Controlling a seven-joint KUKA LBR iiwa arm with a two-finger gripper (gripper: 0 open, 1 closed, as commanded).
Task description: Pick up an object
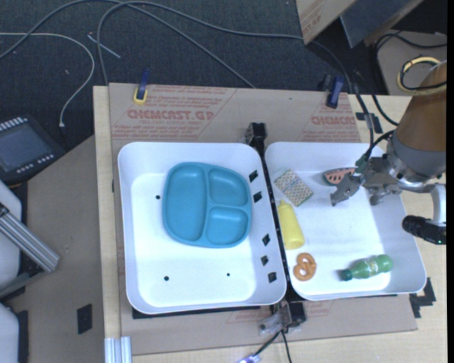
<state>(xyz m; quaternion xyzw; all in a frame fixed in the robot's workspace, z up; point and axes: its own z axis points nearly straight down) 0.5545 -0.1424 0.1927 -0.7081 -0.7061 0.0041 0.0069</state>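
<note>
The right bin (397,234) holds several small objects. A grey checkered pad (294,188) lies near its back left, and a yellow bottle (289,224) lies along its left wall. An orange pretzel (305,266) and a green bottle (365,268) rest near the front edge. A flat orange-brown piece (338,174) lies at the back. My gripper (359,195) hovers over the back right of this bin, just right of the orange-brown piece. It is open, with one finger (342,195) near that piece and nothing between the two.
The left bin (142,269) holds a blue divided plate (207,205). A black divider with clips (259,205) runs between the bins. Cables cross the dark floor at the back, and a cardboard box (323,18) stands beyond the bench.
</note>
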